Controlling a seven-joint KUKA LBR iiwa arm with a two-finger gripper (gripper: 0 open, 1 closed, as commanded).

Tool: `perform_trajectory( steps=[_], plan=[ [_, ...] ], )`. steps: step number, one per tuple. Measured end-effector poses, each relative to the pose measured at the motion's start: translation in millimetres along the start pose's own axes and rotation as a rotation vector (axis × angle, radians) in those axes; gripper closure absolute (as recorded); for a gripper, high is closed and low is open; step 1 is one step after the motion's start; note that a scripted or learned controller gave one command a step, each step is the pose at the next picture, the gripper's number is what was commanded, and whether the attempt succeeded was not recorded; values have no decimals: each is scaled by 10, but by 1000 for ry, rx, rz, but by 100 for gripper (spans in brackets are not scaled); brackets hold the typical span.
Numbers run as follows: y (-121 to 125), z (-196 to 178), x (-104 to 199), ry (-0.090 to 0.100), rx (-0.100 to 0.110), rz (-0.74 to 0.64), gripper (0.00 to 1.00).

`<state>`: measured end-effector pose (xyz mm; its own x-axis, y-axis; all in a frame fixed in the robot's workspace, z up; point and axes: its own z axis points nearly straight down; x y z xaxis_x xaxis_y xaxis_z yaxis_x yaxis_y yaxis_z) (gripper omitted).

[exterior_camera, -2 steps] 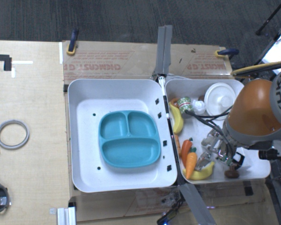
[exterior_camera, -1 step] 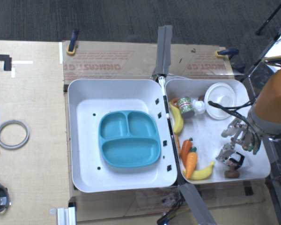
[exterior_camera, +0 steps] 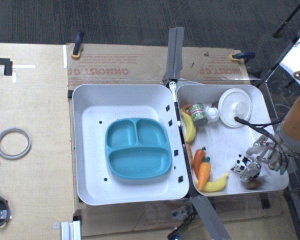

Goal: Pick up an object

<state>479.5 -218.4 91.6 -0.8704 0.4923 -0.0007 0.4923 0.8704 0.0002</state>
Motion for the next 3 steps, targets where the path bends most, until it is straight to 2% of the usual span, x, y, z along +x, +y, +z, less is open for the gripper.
perform_trajectory(
  steps=[1,2,3],
  plan=[
    [509,1,304,1,-1,-40,0],
    [1095,3,637,1,0,-175,0],
    [461,-636,256,-2,0,40,0]
  ],
)
